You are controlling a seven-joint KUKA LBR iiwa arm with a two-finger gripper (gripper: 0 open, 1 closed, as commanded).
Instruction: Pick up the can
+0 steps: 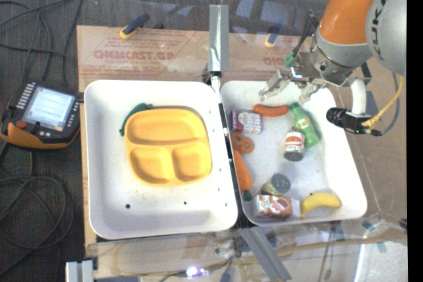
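Currently gripper [291, 80] spread, nothing pinched; can [281, 183] stands upright at its 6 o'clock, well apart.

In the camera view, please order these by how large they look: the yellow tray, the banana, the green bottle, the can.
1. yellow tray, by far the largest.
2. banana and green bottle: they look alike in size, so I do not rank them.
3. can, the smallest, seen nearly from above.

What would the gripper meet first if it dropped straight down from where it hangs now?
Probably the hot dog, lying just below the open gripper at the right bin's far end; depth is unclear. The can sits well nearer the camera.
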